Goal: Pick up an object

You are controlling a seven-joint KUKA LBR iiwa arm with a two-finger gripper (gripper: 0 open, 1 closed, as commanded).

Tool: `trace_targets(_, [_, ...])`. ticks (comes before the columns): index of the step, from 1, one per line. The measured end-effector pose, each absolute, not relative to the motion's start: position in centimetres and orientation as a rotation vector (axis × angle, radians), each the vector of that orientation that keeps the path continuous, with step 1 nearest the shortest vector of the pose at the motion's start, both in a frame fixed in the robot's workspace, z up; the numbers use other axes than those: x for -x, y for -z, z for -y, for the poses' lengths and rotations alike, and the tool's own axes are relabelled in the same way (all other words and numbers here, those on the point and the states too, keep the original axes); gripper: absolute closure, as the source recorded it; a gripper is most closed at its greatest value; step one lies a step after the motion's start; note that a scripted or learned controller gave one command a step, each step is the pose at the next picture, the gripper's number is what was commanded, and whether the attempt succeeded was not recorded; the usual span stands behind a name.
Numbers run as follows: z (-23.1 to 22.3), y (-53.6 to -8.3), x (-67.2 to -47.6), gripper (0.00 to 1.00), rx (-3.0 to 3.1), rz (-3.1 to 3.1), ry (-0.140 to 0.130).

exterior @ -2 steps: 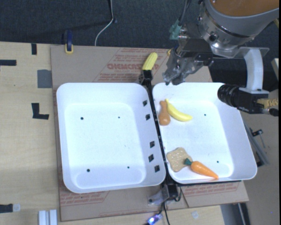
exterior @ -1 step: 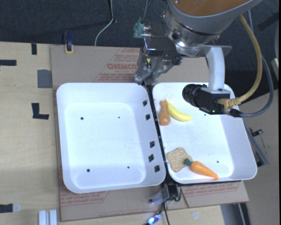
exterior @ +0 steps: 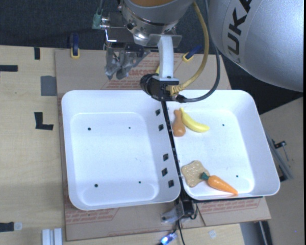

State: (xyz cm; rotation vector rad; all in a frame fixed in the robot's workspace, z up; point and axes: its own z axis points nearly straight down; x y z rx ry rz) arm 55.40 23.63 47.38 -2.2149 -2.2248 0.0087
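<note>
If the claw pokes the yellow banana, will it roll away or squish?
The banana looks like smooth, shiny toy plastic, so it is probably stiff and light, not squishy. Its curved shape means it would more likely spin or slide on the slick white bin than roll far. It touches the drumstick, so that may get nudged too.

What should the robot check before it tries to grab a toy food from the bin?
1. Toys to pick in the right bin: ok, banana, drumstick, cracker and carrot lie there.
2. Tool above a toy: not ok, it hangs beyond the bins' far edge.
3. Tool not carrying anything: cannot tell.
4. Banana apart from the drumstick: not ok, they touch.
5. Carrot apart from the cracker: not ok, its green end meets it.
</note>
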Motion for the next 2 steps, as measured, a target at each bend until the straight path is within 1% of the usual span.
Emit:
trace_targets(1, [-23.3, -45.1, -58.6, 1.00, 2.218, 2.222, -0.008])
trace_targets(2, [-23.3, -41.3, -62.5, 1.00, 2.218, 2.221, -0.009])
